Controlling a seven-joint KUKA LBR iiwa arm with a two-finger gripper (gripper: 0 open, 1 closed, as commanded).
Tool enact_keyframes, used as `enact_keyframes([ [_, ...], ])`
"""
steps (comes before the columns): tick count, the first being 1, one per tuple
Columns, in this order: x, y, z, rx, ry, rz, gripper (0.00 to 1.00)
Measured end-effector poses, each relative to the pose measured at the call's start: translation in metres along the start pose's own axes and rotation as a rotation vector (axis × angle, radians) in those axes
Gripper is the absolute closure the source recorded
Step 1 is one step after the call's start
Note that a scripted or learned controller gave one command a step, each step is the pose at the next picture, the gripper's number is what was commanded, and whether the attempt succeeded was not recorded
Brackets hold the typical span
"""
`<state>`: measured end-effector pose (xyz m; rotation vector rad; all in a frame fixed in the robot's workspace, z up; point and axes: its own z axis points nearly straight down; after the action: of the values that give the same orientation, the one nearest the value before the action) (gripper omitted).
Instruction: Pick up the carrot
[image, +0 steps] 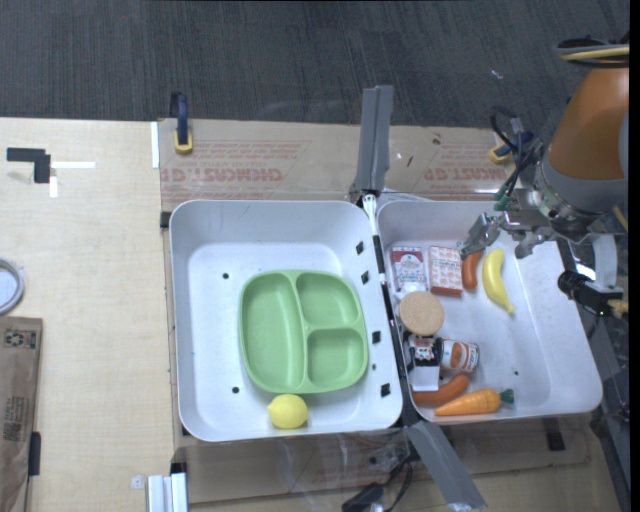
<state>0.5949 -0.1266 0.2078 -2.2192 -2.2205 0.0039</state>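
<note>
Fingers spread wide and empty, my gripper (497, 233) hangs by the banana (495, 279) (approach only, I'd say); next I must reach the carrot (468, 402).

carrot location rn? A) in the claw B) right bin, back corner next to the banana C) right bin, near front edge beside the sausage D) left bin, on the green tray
C: the carrot lies in the right bin at its front edge, just in front of the sausage, well away from the claw up by the banana.
</note>
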Motion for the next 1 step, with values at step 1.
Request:
enact_keyframes([
  [1,-0.0382,-0.0201,0.0653,-0.002,0.000,-0.390,0.00],
])
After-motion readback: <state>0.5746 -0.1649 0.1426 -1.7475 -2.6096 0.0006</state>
